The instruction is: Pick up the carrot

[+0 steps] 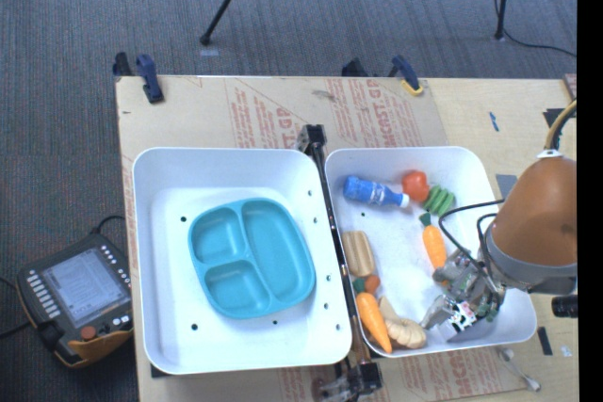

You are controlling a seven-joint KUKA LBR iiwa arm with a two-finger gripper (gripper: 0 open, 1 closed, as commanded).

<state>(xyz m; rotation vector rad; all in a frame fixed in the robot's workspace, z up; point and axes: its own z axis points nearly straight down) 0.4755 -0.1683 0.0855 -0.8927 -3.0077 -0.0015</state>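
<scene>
The end effector (459, 300) hovers with nothing between its fingers, seemingly released, just beside the carrot (434, 247) in the right bin (471, 161).

**Things around the two bins**

The left bin (151, 202) holds a blue divided plate (252, 256). In the right bin (471, 167), a blue bottle (373, 192) lies at 11 o'clock and a red tomato (415, 184) just beside it, at 12 o'clock. A bread roll (359, 253) lies at 9 o'clock. A pendant (77, 297) sits on the floor, at 8 o'clock from the surface (236, 104).
</scene>
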